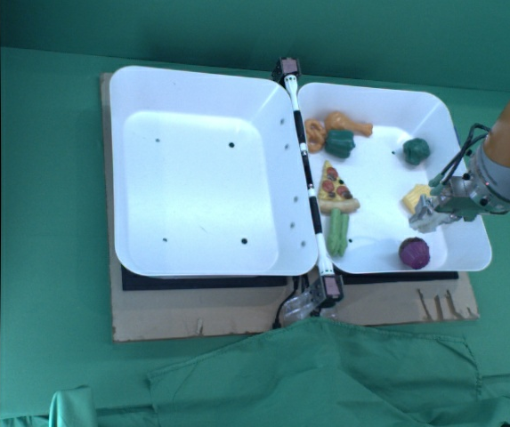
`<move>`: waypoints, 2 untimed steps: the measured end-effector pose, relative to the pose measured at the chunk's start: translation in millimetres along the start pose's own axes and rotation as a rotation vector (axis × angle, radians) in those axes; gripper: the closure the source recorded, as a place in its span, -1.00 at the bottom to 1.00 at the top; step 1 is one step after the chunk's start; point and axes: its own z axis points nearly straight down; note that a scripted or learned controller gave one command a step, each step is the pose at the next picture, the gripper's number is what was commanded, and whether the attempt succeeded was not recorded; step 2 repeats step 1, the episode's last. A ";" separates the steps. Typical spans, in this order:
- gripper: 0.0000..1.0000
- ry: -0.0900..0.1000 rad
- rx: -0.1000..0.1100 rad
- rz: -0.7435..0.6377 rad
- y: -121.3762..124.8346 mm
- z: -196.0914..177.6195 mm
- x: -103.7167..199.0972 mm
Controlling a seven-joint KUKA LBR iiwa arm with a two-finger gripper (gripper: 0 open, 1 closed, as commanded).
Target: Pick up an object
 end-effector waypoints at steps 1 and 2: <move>1.00 0.001 0.001 0.013 5.8 -45.5 -4.9; 1.00 0.001 0.001 0.013 5.8 -45.5 -4.9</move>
